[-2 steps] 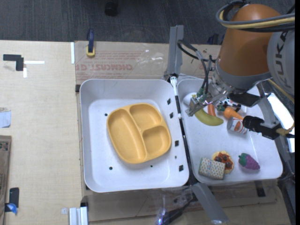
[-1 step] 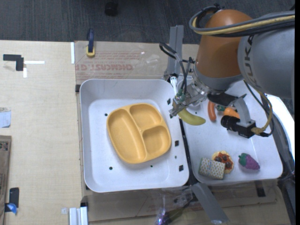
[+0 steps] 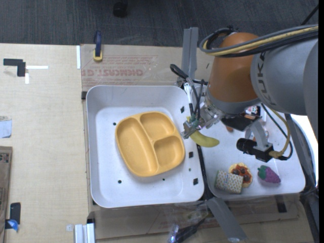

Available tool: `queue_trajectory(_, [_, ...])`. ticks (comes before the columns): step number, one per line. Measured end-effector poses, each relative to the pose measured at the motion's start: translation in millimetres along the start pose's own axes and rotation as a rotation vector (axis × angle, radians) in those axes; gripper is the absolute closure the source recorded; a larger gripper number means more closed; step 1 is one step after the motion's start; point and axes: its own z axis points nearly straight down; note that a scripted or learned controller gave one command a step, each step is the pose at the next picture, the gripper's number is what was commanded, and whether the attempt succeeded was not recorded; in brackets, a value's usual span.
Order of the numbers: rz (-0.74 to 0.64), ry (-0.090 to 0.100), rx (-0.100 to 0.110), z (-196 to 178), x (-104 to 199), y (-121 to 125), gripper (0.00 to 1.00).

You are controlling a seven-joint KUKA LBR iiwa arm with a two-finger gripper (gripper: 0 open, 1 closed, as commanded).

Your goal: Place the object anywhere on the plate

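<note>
A yellow plate (image 3: 150, 143) with three compartments lies in the left white bin (image 3: 101, 186). My gripper (image 3: 190, 129) hangs over the divide between the two bins, just right of the plate's right rim. Its fingers look shut on the near end of a small yellow banana (image 3: 206, 140), which sticks out to the right over the edge of the right bin (image 3: 296, 156). The banana is beside the plate and does not touch it.
The right bin holds a speckled sandwich toy (image 3: 228, 181), a pizza-like toy (image 3: 242, 171) and a purple fruit with a green top (image 3: 269, 174). The arm's grey and orange body (image 3: 238, 75) covers that bin's far part. Cardboard lies behind the bins.
</note>
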Motion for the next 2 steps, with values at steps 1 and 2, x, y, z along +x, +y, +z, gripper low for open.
queue_trajectory(1, [-0.075, -0.003, -0.004, -110.3, 14.8, -24.2, 1.0])
queue_trajectory(2, [-0.075, -0.004, -0.003, -118.6, 13.6, -23.8, 1.0])
